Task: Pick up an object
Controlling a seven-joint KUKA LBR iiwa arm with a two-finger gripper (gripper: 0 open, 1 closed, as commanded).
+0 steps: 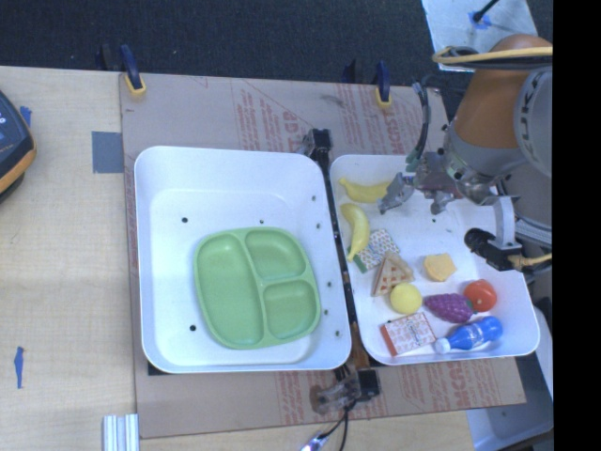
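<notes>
A grey arm's gripper [414,192] hovers at the twelve o'clock end of the right white bin [526,338], its metal fingers spread apart and holding nothing. Just at its nine o'clock lies a curved yellow banana [362,191]; a second banana [356,229] lies toward seven o'clock. Further toward six o'clock sit a wedge-shaped sandwich [392,273], a round lemon [406,298] and a glossy tomato [480,295]. The left bin [160,186] holds a smooth green divided plate [255,287].

Two bins sit side by side on the table [66,280]: the left bin [164,172] holds a divided plate [255,287]. The right bin [521,341] holds two bananas [357,230] at its left edge, a sandwich wedge [391,274] just right of them, and a card [408,334], bottle [468,335] and tomato [480,295] along the near side. The pincer [413,191] hangs over the far part of the right bin.
</notes>
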